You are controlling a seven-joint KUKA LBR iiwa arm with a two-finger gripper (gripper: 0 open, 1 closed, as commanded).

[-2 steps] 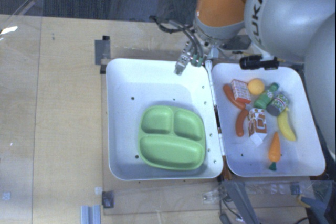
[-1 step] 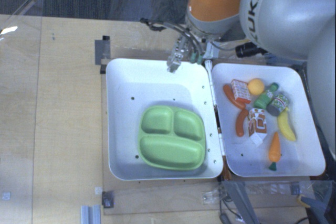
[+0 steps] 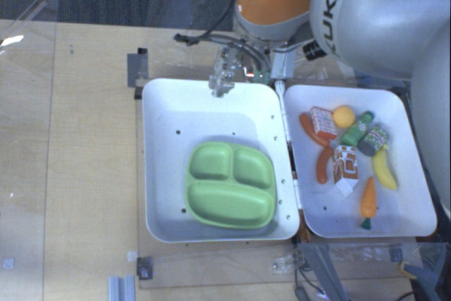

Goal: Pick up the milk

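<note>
— Two shallow white plastic bins lie below us; our pincer (image 3: 224, 84) hangs over the far rim of the left bin (image 3: 162, 151), and we cannot tell how it stands. The small brown-and-white milk carton (image 3: 345, 169) sits well off to its right, nearer the camera, in the right bin (image 3: 416, 215).

— Our worry?

— Crowding. One carton touches one of two red sausages (image 3: 323, 164); one yellow banana (image 3: 384, 169), one orange carrot (image 3: 368, 199), two green bottles (image 3: 366, 132) lie near. We could snag a neighbour. One green divided plate (image 3: 231, 185) sits below the pincer.
</note>
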